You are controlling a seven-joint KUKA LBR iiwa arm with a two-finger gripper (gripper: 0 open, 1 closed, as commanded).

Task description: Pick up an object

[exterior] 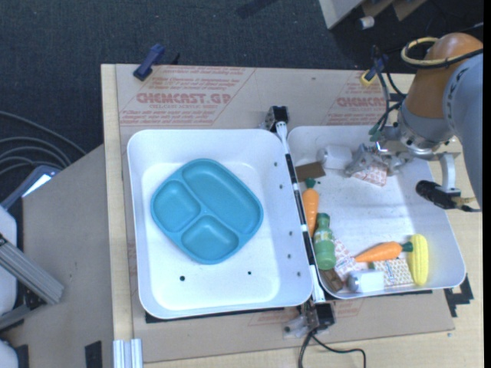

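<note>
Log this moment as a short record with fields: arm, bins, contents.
arm: reaching in from the right, gripper low over the right bin's far end
left bin: blue divided plate
right bin: two carrots, corn cob, green bottle, patterned packet beside the gripper
grasp: cannot tell

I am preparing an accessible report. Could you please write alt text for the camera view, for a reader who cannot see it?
A grey robot arm reaches from the right, its gripper low over the far end of the right bin, which holds two toy carrots, a corn cob, a green bottle and small packets. The left bin holds a blue divided plate.
</note>
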